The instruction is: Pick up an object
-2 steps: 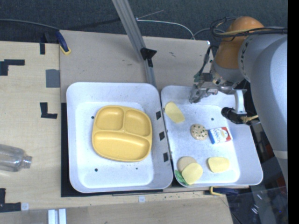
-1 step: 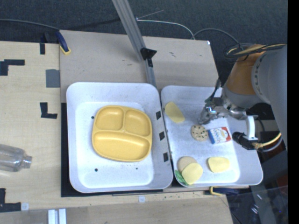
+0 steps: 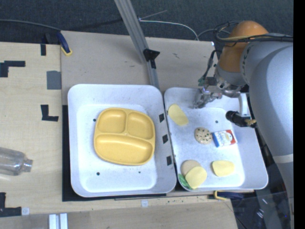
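The right bin (image 3: 250,173) holds a pale yellow piece (image 3: 178,114) at its upper left, a chocolate-chip cookie (image 3: 203,136) in the middle and a small red, white and blue carton (image 3: 223,138) beside it. Along the front lie a tan round piece (image 3: 189,166), a yellow piece (image 3: 196,176) over something green, and another yellow piece (image 3: 222,168). My gripper (image 3: 202,100) hangs over the bin's far edge, above and to the right of the pale yellow piece, with nothing seen in it.
The left bin (image 3: 81,128) carries a yellow divided plate (image 3: 125,136). An aluminium post (image 3: 133,25) slants up behind the bins. A clear plastic bottle (image 3: 13,162) lies on the bench at far left. The grey arm (image 3: 274,94) covers the right bin's right side.
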Motion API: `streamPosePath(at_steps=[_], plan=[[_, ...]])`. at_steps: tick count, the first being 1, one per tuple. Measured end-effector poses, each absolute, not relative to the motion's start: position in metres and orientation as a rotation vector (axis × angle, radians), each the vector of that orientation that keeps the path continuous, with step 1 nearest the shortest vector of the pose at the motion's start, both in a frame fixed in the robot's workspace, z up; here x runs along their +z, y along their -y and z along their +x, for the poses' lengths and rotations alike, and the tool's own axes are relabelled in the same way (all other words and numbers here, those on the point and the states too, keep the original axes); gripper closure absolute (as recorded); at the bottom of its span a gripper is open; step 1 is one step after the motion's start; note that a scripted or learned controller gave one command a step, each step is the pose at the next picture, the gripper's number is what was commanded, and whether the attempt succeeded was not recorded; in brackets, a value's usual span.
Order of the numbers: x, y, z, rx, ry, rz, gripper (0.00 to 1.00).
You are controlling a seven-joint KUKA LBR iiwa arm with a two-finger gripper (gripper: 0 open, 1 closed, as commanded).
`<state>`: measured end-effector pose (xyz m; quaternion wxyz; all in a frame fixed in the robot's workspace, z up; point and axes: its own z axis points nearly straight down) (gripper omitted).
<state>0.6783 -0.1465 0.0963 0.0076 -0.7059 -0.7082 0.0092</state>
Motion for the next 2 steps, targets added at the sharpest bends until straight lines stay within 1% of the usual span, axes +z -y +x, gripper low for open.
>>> streamPosePath(at_steps=[1,2], plan=[[0.131,0.21,0.674,0.002,2.221,-2.228,1.0],[0.117,0.157,0.647,0.003,2.224,-2.215,1.0]])
